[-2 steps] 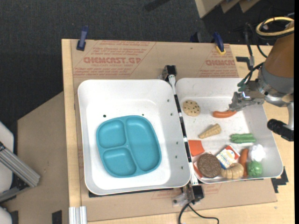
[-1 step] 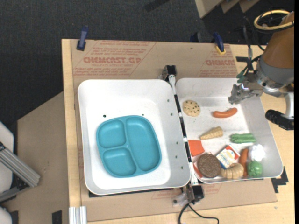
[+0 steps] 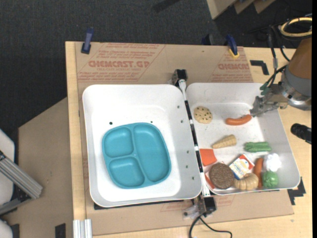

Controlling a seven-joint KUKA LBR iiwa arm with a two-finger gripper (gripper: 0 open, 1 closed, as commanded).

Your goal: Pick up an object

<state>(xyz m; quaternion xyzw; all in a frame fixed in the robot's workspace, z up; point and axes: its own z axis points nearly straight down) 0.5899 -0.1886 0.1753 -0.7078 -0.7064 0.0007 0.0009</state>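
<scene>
Two white bins sit side by side, the left bin [image 3: 94, 133] and the right bin [image 3: 285, 138]. The left one holds one blue divided plate [image 3: 136, 154]. The right one holds one cookie [image 3: 202, 114], one sausage [image 3: 238, 120], one cone [image 3: 224, 142], one green pod [image 3: 257, 146], one orange wedge [image 3: 207, 156], one brown patty [image 3: 221, 175], one small carton [image 3: 241, 166], one carrot [image 3: 259, 166] and one broccoli piece [image 3: 270, 179].
</scene>
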